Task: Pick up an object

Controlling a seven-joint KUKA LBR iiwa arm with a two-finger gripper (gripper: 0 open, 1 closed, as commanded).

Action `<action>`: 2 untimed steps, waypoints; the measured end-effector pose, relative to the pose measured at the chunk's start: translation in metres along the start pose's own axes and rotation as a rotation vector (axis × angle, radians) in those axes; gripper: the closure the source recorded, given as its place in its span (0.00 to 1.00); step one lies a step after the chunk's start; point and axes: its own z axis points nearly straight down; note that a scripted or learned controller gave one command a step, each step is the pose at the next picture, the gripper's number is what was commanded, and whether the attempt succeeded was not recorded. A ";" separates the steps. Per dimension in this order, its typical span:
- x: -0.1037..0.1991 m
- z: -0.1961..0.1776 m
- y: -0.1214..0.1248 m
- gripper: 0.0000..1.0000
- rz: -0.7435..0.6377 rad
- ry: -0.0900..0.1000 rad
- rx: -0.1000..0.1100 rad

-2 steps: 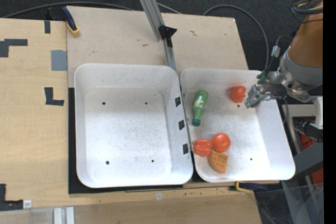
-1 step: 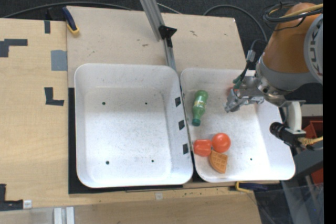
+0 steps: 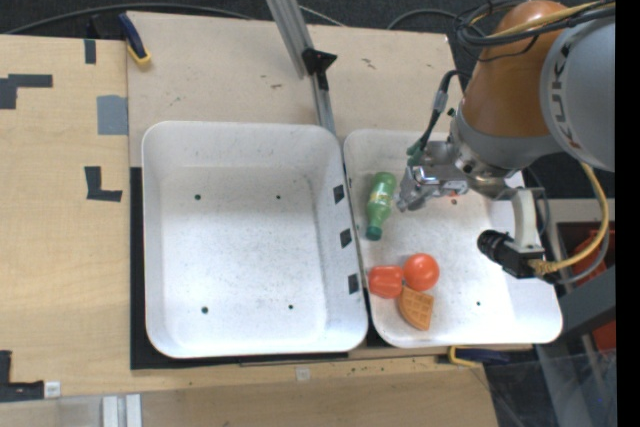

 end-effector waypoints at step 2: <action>0.119 0.015 -0.013 1.00 -0.002 -0.001 0.001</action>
